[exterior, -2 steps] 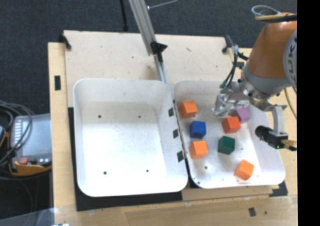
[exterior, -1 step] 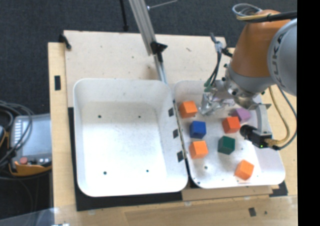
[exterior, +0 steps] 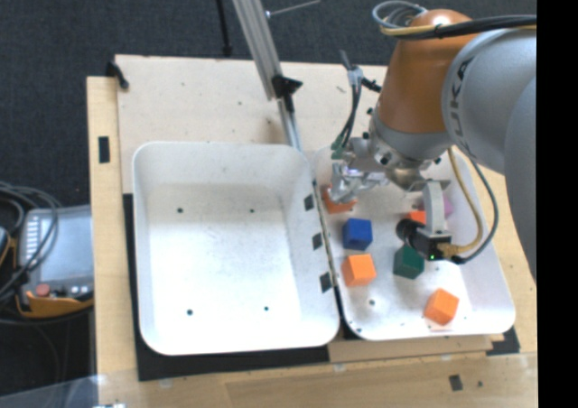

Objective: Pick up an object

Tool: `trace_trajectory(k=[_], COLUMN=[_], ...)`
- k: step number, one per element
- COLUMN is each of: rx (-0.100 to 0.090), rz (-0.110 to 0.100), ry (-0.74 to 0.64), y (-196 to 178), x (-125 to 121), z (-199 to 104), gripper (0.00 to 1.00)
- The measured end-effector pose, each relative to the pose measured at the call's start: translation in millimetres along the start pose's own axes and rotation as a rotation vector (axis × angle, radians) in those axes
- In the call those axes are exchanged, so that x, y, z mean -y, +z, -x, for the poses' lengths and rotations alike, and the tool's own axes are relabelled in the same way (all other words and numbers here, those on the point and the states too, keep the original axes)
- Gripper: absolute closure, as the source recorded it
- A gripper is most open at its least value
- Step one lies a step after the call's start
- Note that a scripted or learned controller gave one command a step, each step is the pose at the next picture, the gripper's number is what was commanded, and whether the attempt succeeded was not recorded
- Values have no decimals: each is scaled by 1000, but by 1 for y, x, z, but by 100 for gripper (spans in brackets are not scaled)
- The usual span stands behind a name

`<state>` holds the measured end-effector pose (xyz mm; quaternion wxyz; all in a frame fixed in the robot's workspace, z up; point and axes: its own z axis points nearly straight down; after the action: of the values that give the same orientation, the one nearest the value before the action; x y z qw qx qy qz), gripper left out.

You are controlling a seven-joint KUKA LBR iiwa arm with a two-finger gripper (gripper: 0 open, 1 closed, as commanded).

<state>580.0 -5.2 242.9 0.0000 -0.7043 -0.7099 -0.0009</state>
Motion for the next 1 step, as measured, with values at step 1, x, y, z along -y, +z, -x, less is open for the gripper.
trace_trajectory(k=[1], rx=[0], rz=[-3], ry=[1], y=[11], x=[1], z=[-56], gripper=[100])
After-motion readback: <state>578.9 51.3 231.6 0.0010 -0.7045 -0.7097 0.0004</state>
